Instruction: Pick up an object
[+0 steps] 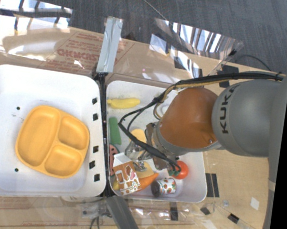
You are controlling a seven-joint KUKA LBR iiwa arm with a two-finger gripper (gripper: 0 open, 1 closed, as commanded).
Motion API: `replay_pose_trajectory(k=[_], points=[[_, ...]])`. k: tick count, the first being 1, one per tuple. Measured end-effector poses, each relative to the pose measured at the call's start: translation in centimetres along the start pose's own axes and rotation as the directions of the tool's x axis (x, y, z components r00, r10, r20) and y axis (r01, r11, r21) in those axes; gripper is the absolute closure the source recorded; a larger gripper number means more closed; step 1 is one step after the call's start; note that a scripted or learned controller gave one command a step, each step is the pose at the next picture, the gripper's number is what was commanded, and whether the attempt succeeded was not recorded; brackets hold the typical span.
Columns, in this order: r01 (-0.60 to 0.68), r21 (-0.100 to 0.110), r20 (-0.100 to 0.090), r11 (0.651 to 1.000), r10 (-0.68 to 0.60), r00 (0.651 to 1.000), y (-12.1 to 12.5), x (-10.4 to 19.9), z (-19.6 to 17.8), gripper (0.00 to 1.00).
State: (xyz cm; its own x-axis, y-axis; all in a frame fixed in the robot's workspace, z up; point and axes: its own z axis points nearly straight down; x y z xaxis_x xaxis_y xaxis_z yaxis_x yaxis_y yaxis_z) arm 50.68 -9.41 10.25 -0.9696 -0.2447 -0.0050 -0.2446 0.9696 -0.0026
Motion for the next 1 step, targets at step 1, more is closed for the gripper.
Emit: replay_pose_trajectory(k=[1], points=[[0.249,0.0,0.0,0.969,-0.249,0.969,-2.94,-0.66,-7.3,1.0]])
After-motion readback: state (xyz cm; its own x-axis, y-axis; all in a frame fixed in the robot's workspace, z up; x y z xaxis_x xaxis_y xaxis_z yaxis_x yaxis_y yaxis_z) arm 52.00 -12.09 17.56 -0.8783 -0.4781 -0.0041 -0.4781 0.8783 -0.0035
